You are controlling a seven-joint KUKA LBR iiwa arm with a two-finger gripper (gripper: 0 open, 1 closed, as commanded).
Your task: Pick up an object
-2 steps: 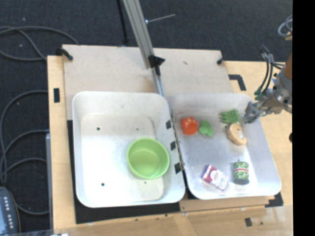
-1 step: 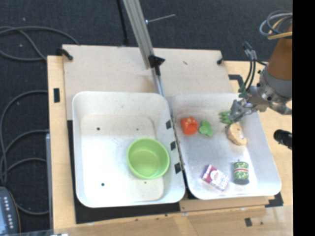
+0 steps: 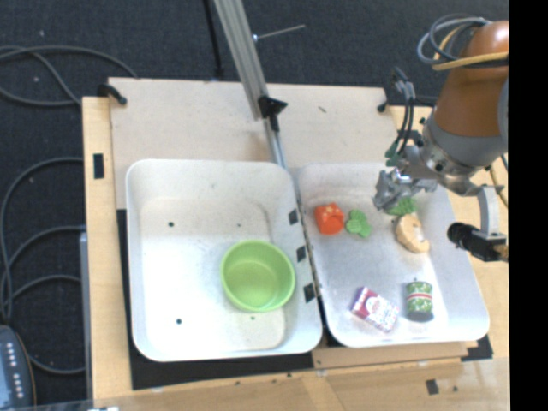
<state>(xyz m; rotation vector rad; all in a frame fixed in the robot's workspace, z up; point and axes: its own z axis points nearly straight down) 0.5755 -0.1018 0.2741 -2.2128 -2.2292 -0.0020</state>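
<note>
Two bins [image 3: 137, 229]; end effector [image 3: 392, 197] nr right bin's far edge.

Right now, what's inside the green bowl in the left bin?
Nothing that I can see: the green bowl shows only its own bare green bottom. It stands upright in the left bin, and the patch of bin floor under it is covered.

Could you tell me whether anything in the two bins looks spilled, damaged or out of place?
Nothing stands out. The green bowl sits upright in the left bin. The right bin holds an orange toy, a tan piece, a pink-and-white carton and a small can, scattered apart.
</note>
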